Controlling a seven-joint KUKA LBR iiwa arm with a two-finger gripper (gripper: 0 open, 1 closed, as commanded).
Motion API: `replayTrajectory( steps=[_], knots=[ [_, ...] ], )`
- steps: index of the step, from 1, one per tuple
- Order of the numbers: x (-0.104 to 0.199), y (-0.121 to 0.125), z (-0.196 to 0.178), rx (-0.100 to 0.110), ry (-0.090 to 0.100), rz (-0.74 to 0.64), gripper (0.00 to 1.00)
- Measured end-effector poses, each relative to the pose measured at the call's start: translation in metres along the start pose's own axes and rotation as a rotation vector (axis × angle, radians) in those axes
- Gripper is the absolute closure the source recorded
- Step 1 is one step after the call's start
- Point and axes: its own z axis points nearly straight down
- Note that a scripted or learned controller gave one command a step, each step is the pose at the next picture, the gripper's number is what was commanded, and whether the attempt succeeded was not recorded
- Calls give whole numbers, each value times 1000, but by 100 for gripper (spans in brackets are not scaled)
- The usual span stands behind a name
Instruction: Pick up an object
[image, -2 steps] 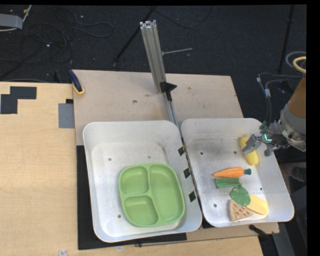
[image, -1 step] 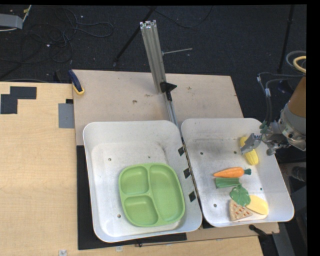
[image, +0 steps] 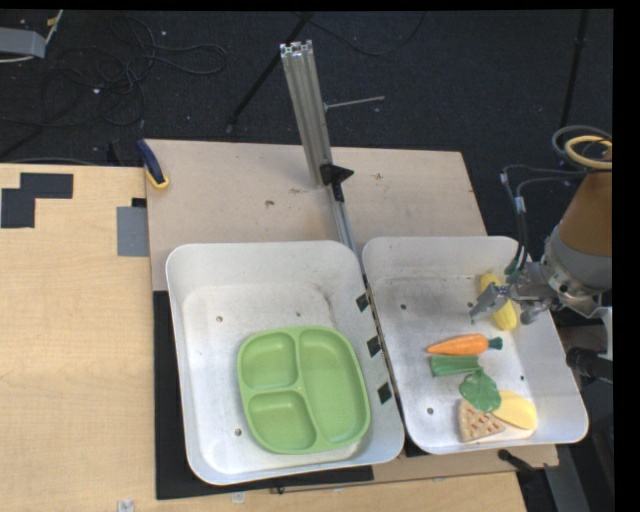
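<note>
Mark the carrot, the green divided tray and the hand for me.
carrot (image: 458, 346): camera view, middle of its orange body.
green divided tray (image: 301, 389): camera view, the ridge between its compartments.
hand (image: 497, 299): camera view, midway between its fingertips.

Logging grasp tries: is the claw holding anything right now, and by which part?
Cannot be told. The claw sits low over a small yellow item in the right bin, but any hold is unclear.

Green tray (image: 300, 388) left bin (image: 200, 300), toys right bin (image: 420, 270)
</note>
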Motion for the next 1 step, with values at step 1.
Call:
replayTrajectory(
  steps=[1],
  knots=[
    [3, 8, 47, -2, 0, -3, 0]
  ],
)
